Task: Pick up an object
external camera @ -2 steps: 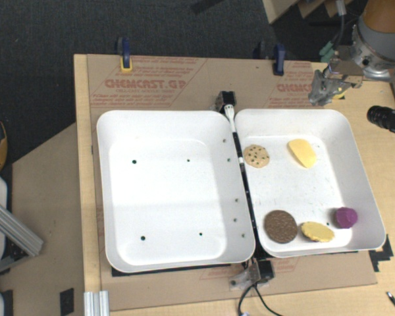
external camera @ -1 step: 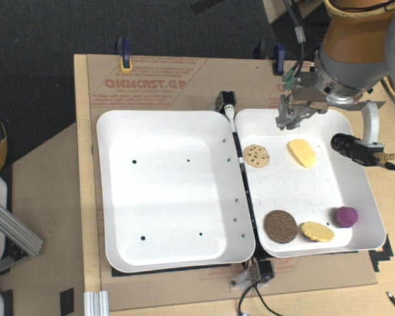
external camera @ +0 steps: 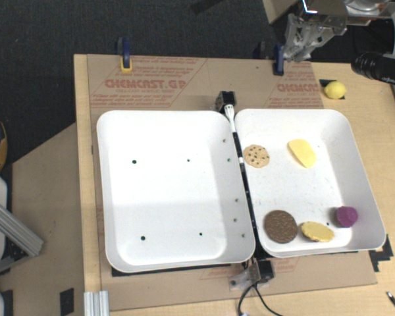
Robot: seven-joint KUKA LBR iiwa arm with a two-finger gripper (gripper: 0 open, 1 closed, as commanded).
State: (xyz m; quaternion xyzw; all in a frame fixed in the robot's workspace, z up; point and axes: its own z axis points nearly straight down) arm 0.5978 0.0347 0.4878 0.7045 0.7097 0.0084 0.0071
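Gripper (external camera: 301, 48): hovering high behind the right bin (external camera: 362, 176); grip state impossible to tell.
Risk: purple piece (external camera: 346, 216), sitting far below beside the bin's wall, is inviting a collision.

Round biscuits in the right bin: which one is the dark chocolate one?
The dark brown biscuit at the bin's near edge, touching the yellow piece. The other round one, the pale chip cookie, lies farther back by the divider.
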